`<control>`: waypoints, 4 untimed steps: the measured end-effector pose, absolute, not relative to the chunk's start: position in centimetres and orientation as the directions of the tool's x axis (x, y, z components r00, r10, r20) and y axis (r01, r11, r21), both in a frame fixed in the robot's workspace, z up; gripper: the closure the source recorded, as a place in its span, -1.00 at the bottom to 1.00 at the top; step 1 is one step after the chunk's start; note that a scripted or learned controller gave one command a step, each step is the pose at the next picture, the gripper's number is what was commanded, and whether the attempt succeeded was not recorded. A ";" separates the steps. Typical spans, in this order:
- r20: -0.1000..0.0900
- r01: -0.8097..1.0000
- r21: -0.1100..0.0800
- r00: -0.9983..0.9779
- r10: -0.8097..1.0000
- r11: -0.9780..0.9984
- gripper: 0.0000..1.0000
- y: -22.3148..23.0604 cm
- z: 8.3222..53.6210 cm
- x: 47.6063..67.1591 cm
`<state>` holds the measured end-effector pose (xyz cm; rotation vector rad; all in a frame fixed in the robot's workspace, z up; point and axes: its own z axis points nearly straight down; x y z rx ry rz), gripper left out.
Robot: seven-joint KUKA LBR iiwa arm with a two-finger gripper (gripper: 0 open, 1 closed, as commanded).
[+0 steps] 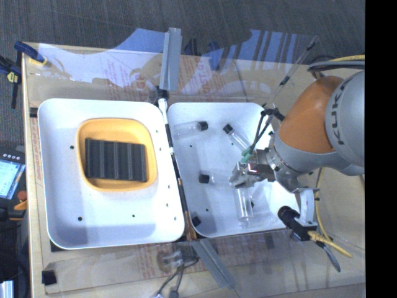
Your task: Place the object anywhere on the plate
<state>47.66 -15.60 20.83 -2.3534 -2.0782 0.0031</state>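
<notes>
Camera view: two shallow white bins are seen side by side on a pale bench. In the left bin (56,216) a rounded yellow plate (116,131) is set, and a dark ribbed rectangular insert (118,159) is laid across its middle. The right bin (211,225) is occupied by several clear plastic vials with black caps. One capped vial (187,128) is found near the bin's upper left corner, a second slim vial (236,138) is laid at a slant further right, and a small black cap (203,179) is seen alone near the middle. A larger clear vial (243,204) is laid lengthwise toward the lower edge, well apart from the plate.

The grey arm with its orange band (310,123) is extended in from the right, and the two-finger gripper (247,174) is positioned low over the right bin, just above the larger vial. Whether its claw is open or closed cannot be told, as the metal parts are blurred together. A green fitting (249,156) is seen just above the wrist, with thin cables running upward.

Part of the white lettering "KU" (355,113) can be read on the grey arm casing. A small lit screen (8,177) is seen at the left edge; its text is too small to read.
</notes>
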 end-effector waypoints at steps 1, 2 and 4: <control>0.001 0.998 -0.002 -0.067 0.998 0.067 1.00 -9.6 24.1 53.7; 0.000 0.971 -0.002 -0.239 0.971 0.239 1.00 -5.5 21.6 57.9; -0.001 0.842 0.000 -0.540 0.842 0.540 -1.00 -2.3 20.0 60.8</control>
